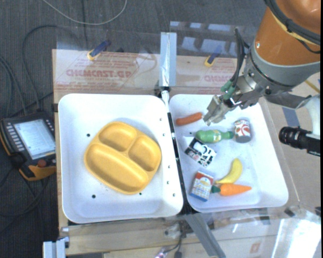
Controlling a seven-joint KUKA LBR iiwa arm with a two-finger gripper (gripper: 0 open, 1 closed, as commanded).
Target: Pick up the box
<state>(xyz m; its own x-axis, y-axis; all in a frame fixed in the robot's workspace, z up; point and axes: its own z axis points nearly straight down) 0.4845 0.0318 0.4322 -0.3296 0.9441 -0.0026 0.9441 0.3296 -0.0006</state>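
Jaws of the grey two-finger gripper [214, 113] hang in the upper part of the right white bin [273, 160]; whether they stand apart or together cannot be told at this angle, and nothing is seen between them. Just below lies a green plastic bottle [213, 136], with an orange-red sausage-shaped toy [189, 119] to its left and a red-and-white can [242, 130] to its right. The task's thing, a small red-and-blue printed carton box [202, 185], lies flat near the bin's lower edge, well apart from the jaws, beside an orange toy carrot [232, 188] and a yellow toy banana [232, 172]; a black-and-white patterned packet [200, 151] lies between. Judged step: approach, grasp not yet made. The next move calls for travel down-frame past the bottle, then descent over the box.
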